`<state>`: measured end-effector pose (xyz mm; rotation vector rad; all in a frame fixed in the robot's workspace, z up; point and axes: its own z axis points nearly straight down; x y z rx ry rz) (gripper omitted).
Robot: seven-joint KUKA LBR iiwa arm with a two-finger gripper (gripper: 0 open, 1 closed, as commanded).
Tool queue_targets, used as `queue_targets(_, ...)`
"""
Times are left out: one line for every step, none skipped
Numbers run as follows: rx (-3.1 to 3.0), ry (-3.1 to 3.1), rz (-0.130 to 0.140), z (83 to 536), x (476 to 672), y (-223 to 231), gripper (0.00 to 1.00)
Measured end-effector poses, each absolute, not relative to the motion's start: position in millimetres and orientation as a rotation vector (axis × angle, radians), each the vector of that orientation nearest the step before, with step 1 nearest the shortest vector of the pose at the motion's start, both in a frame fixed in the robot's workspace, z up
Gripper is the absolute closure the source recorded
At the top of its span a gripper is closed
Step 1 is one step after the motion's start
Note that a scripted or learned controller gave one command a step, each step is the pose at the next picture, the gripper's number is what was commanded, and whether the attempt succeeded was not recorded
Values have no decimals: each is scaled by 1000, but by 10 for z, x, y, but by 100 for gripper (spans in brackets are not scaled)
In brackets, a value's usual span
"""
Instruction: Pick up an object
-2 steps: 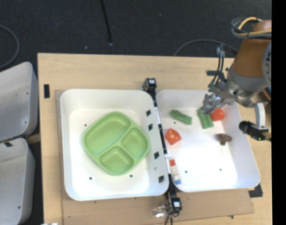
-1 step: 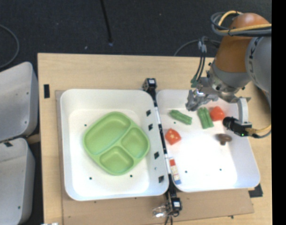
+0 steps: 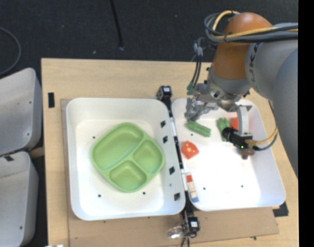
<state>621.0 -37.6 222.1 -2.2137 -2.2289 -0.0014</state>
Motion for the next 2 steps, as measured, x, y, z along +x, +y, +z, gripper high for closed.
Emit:
queue_targets(-2213,-2231,-5,2357,6204,204,100)
queue_targets(-2215,-2230,-4,2342,6182,636,100)
